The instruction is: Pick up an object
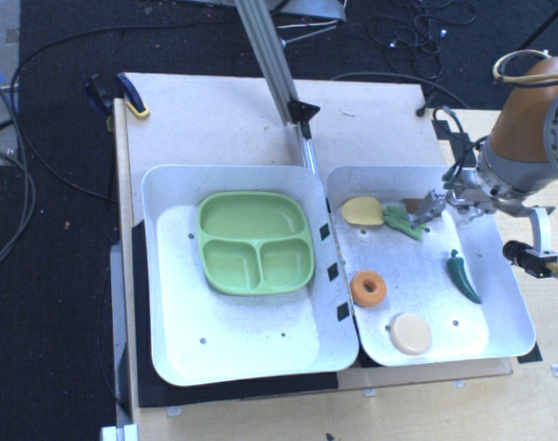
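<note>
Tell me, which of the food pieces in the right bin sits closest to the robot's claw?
The light green piece, lying right at the gripper. The yellow piece, dark green pepper, orange donut and cream disc lie farther off.

Claw (432, 206) low in right bin (499, 338), touching light-green toy (403, 223), beside yellow piece (361, 211)

A pale green tray (256, 243) lies in a white bin (168, 338); beside it, a yellow lump (361, 211), orange doughnut (368, 288), cream disc (410, 333) and dark green pepper (462, 277).
</note>
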Controlling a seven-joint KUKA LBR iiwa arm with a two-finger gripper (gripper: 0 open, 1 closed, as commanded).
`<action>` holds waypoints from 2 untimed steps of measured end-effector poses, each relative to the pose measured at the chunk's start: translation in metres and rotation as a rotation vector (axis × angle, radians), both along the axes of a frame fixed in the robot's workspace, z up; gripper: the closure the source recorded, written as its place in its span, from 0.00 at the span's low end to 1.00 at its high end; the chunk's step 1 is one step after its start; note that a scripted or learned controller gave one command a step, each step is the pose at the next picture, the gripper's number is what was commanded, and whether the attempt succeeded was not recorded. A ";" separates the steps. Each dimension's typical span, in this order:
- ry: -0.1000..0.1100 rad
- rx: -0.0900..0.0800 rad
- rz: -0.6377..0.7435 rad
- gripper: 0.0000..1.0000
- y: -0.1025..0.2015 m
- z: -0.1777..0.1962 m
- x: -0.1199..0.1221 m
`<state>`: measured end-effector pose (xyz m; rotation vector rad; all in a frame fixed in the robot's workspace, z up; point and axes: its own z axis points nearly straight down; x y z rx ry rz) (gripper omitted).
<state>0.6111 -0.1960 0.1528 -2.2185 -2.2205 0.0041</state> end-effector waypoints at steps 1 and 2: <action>-0.002 -0.001 0.002 0.00 0.004 -0.062 0.004; -0.007 -0.002 0.003 1.00 0.004 -0.048 0.005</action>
